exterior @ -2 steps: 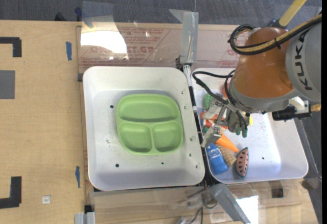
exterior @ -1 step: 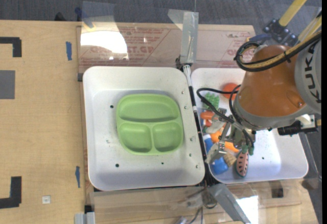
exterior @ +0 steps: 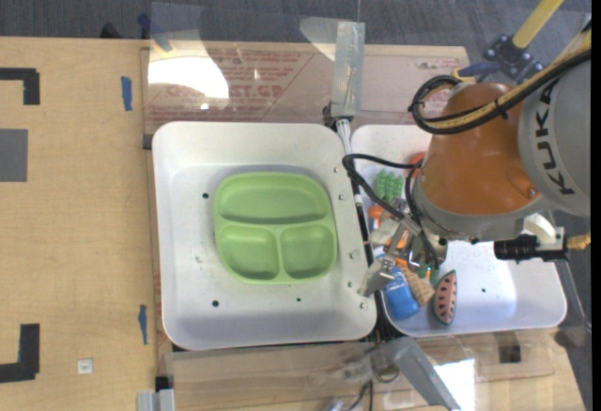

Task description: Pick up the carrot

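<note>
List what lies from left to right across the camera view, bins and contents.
Left white bin → green divided plate → gripper → blue item → watermelon-slice toy → right white bin, its far rim.

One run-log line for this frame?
arm: over right bin | hand: low among toys | green plate: left bin | carrot: not identifiable
</note>
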`<state>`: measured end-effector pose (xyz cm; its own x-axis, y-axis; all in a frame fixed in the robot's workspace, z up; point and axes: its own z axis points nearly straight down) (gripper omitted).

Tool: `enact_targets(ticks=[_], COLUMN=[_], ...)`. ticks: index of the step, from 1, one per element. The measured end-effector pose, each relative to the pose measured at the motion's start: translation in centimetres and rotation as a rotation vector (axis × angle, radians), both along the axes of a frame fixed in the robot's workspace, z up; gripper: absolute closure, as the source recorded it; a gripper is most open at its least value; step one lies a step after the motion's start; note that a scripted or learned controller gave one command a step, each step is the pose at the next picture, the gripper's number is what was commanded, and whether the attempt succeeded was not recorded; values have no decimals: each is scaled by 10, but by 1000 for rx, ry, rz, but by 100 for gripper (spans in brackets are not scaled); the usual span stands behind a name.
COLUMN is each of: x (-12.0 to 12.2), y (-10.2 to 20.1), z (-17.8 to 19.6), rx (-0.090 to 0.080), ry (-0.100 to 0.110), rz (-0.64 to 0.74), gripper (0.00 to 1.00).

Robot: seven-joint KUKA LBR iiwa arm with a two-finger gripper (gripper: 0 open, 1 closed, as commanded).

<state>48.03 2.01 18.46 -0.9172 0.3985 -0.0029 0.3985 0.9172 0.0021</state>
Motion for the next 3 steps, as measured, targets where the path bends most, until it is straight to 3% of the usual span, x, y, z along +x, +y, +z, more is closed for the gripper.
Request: enact_targets(ticks=[1, 2, 3], x=[0, 41, 0], y=[2, -3, -31], z=[0, 0, 0], rx=[0, 0, -1], ry=[0, -2, 3], rz=[-55, -204, -156], gripper=[0, 0, 0])
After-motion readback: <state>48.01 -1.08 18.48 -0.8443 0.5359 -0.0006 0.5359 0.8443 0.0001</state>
